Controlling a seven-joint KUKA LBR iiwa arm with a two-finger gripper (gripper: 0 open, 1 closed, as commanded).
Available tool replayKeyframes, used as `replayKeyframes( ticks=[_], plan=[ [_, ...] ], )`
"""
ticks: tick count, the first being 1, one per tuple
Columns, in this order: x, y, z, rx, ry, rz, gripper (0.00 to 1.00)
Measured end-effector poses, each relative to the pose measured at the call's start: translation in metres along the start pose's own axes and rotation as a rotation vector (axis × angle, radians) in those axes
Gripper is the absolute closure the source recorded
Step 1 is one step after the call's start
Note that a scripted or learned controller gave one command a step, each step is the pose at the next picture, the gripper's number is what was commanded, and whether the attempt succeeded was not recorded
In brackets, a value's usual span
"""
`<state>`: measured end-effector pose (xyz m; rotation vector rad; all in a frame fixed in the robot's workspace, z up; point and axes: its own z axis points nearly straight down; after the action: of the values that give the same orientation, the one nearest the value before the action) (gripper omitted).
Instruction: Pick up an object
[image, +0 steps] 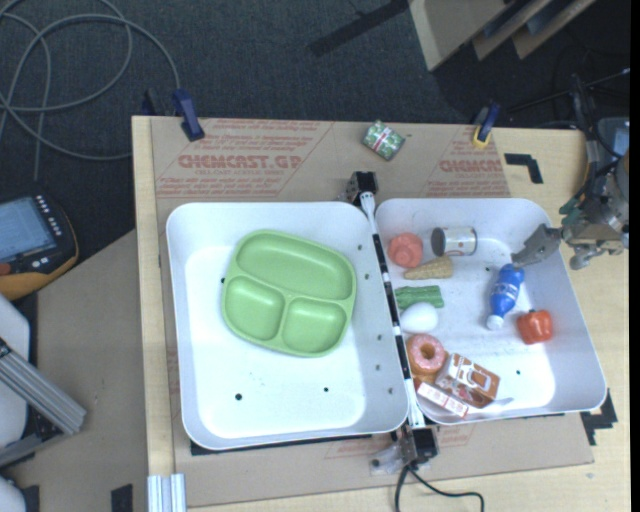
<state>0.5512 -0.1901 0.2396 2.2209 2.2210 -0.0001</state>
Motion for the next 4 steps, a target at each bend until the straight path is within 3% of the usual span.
replayKeyframes(
  ticks=[1,2,3,4],
  plan=[
    [0.001,0.032,0.147,0.003,0.002,0.0,0.0],
    [0.011,0.003,0.155,0.002,0.002,0.0,0.0],
    [0.01,0.003,0.145,0.0,0.001,0.001,1.0],
    [0.01,0.003,0.145,0.001,0.001,0.001,0.0]
  ],
)
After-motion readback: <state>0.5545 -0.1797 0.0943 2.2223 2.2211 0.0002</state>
